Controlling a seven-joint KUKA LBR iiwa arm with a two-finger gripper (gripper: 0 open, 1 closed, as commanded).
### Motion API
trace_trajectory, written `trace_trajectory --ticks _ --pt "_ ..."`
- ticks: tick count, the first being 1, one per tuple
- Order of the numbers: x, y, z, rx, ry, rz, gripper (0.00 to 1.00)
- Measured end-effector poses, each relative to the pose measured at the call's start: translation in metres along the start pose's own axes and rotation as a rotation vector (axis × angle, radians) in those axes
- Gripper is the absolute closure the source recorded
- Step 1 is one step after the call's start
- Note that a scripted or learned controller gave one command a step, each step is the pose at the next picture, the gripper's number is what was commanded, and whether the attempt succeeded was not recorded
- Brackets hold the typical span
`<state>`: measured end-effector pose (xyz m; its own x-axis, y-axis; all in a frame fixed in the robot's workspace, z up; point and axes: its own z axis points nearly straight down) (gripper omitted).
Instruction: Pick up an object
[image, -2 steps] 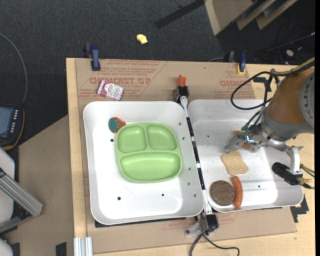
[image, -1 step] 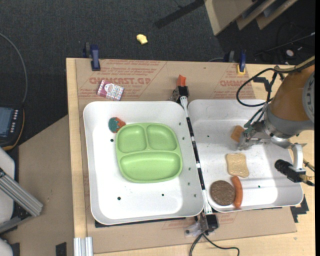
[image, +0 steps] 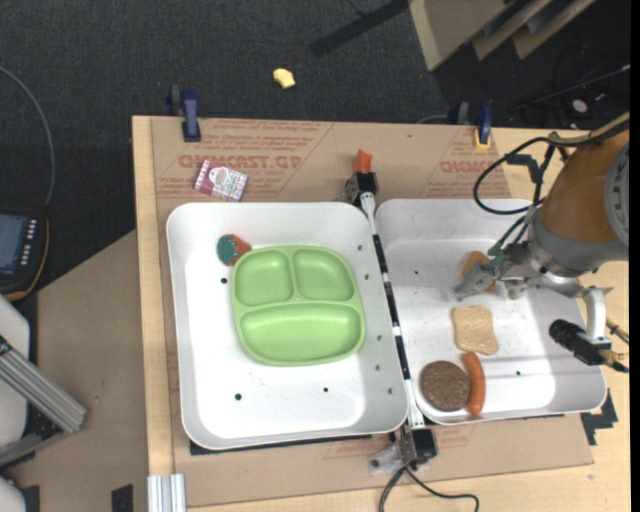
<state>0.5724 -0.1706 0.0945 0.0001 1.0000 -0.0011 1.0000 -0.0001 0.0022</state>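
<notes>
Dark carpet surrounds the bench (image: 150, 300), which is topped with a cardboard sheet printed in red; part of the lettering reads "CHEMCAST GP", and the rest is too faint to read. Two blue clamps (image: 187, 110) pin the sheet at the far edge. Left bin (image: 200, 390): holds a green divided plate (image: 297, 304) with three compartments, and a small round red-and-teal item (image: 233, 248) just beside the plate's far-left corner; what it is cannot be made out. Right bin (image: 420, 225): a tan slice of toy bread (image: 474, 329) near the middle, a brown round patty (image: 444, 384) and an orange-red sausage (image: 474, 381) side by side at the near edge, touching or nearly so. End effector (image: 478, 274) sits low in the right bin's far half, beyond the bread, with a small orange object (image: 474, 262) at its tip; whether the fingers grip it, or stand open or shut, cannot be told. The arm's orange band (image: 583, 190) is cut off at the right edge. A small pink-and-white printed packet (image: 221, 180) lies on the cardboard beyond the left bin, its text unreadable. A yellow scrap (image: 285, 77) lies on the carpet.
</notes>
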Motion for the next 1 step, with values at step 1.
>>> trace_trajectory --ticks 1 --pt "0.0384 0.0417 0.0104 -0.002 0.001 -0.005 0.00"
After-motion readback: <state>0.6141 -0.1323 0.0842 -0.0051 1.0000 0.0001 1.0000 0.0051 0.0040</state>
